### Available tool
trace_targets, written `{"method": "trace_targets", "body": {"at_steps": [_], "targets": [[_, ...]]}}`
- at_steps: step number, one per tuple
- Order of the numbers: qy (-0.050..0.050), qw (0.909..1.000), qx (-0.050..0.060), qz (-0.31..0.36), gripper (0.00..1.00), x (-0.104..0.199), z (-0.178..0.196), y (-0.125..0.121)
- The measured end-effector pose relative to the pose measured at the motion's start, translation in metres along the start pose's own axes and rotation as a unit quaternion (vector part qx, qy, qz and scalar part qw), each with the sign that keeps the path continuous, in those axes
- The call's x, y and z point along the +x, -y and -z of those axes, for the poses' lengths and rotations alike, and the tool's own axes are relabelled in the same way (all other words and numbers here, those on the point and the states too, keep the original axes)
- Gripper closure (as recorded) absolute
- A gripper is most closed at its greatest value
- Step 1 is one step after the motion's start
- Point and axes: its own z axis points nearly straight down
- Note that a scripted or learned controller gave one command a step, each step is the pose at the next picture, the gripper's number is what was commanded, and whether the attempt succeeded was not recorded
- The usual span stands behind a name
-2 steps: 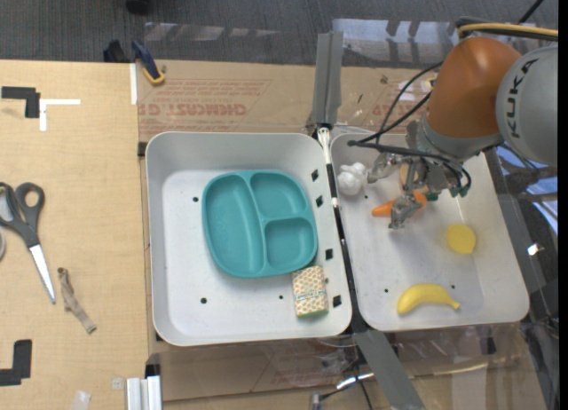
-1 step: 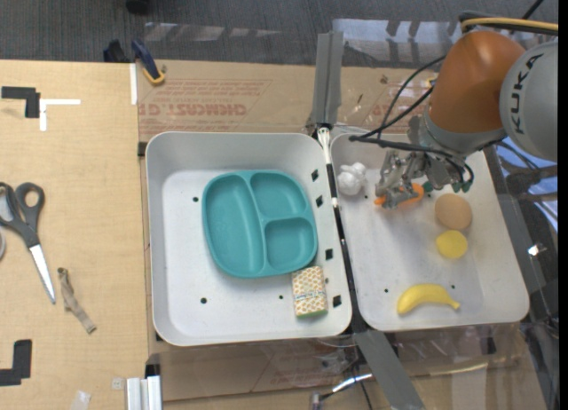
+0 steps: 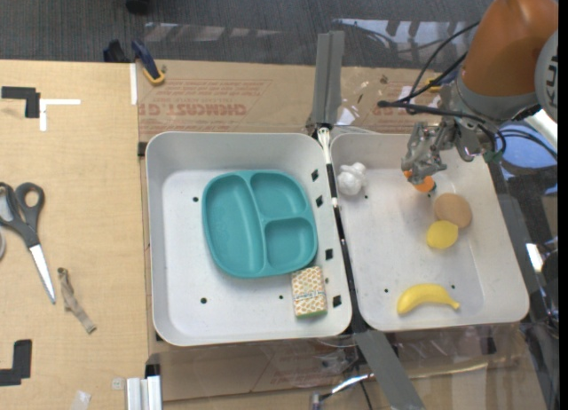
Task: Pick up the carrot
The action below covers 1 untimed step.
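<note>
The carrot (image 3: 428,185) shows as a small orange stub in the back part of the right bin (image 3: 382,257). My gripper (image 3: 424,172) points down over it, and the orange end sits between the fingertips, with the fingers closed on it. Most of the carrot is hidden by the fingers. The arm comes in from the upper right.
In the right bin lie a white lump (image 3: 351,179), a brown egg-shaped thing (image 3: 453,210), a yellow lemon (image 3: 442,235) and a banana (image 3: 427,299). The left bin (image 3: 173,248) holds a teal divided plate (image 3: 261,223) and a small box (image 3: 310,292). Scissors (image 3: 27,231) lie on the bench at left.
</note>
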Motion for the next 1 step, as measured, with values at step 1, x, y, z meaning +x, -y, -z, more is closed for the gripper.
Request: {"method": "trace_targets", "body": {"at_steps": [1], "targets": [[-0.002,0.9998,0.000,0.020,1.00,0.1278,-0.0704,0.0419]]}}
